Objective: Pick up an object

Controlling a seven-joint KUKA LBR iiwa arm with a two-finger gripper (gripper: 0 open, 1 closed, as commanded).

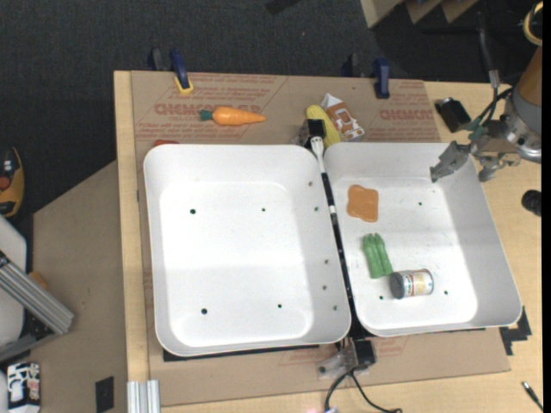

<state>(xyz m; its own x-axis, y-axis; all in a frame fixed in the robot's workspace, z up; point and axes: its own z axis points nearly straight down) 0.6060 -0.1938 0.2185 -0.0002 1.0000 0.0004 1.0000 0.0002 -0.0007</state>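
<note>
Silver can point(411, 283) lies sideways beside green object point(376, 255), orange slice point(362, 203).

Both bins point(232, 256) are smooth, glossy white plastic. They rest on matt brown cardboard point(258, 101). The can point(411, 283) has shiny metal ends. The carrot point(231, 117) looks like smooth plastic.

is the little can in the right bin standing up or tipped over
Tipped over. The can lies on its side on the floor of the right bin, its dark end facing the green object beside it.
</note>
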